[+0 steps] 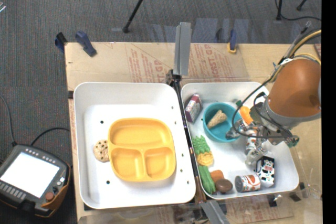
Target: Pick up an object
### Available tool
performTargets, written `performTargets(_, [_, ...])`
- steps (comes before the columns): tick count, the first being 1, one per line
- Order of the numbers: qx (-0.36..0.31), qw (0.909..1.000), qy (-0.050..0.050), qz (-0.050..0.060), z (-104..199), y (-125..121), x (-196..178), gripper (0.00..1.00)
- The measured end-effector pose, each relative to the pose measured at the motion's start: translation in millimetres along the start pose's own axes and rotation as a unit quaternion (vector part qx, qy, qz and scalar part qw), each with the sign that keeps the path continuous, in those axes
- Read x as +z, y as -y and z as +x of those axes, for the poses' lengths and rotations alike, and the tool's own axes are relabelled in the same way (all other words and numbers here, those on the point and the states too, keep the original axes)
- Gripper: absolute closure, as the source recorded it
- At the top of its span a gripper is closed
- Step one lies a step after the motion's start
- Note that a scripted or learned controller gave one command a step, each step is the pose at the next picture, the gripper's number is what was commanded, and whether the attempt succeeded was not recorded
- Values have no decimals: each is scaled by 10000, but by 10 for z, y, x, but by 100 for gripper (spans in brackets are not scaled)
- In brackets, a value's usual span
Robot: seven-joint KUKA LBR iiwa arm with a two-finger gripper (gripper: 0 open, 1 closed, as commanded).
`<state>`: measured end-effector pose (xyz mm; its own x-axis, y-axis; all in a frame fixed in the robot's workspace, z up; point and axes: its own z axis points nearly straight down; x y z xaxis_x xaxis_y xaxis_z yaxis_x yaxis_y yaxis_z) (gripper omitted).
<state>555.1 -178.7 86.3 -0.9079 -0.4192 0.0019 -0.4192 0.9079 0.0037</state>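
My gripper hangs low in the right bin, under the orange wrist band, just right of the teal bowl. A pale wedge lies in the bowl. Right below the gripper stands a black-and-white cow-print carton, with a red and white can on its side next to it. A small orange piece lies at the bowl's right rim, close to the wrist. Whether anything is in the gripper's grasp is hidden by the wrist.
The right bin also holds a purple box, green vegetables, yellow corn, a carrot and a brown piece. In the left bin sit a yellow divided tray and a cookie.
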Motion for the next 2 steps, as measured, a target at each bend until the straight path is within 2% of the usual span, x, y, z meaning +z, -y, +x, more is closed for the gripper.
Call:
performTargets(1, [-136, 9999, 14, -1, -920, -151, -4, 0])
performTargets(2, [-691, 9976, 6, 0, -221, -85, 2, 0])
